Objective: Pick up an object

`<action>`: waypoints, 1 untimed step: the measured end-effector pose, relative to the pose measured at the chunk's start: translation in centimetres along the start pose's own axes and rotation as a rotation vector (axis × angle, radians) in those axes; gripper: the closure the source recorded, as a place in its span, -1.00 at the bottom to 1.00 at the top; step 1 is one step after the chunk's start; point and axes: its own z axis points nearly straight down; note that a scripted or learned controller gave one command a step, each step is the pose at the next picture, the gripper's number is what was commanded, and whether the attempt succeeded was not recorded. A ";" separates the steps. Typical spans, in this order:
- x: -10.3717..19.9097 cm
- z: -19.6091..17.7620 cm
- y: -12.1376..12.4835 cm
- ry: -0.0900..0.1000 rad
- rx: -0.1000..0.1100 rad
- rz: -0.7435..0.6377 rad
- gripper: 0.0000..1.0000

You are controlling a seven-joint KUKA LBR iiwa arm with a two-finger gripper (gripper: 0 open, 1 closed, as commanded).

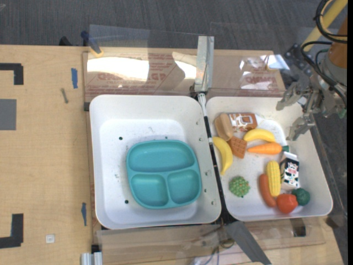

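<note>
Two white bins sit side by side, and every candidate for picking lies in the right bin (322,200), while the left bin (105,115) carries just a teal divided plate (164,173). The gripper (300,117) hangs at the right bin's upper right corner, above its rim, with nothing between its fingers; whether they are spread or pressed together I cannot tell from this angle. From there the toy food lies to the camera's left and lower down in the view. Nearest is an orange carrot (265,148) with a small yellow banana (259,135) touching it from above, both with long axes running roughly left to right. A bread loaf (236,123) sits further left. A corn cob (273,178) stands lengthwise top to bottom, beside a milk carton (290,171). My judgement is that the carrot is the closest target, needing a short move left and down, with the fingers closing across its narrow width
</note>
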 end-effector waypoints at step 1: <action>4.4 13.8 2.3 -0.006 0.001 -0.109 -1.00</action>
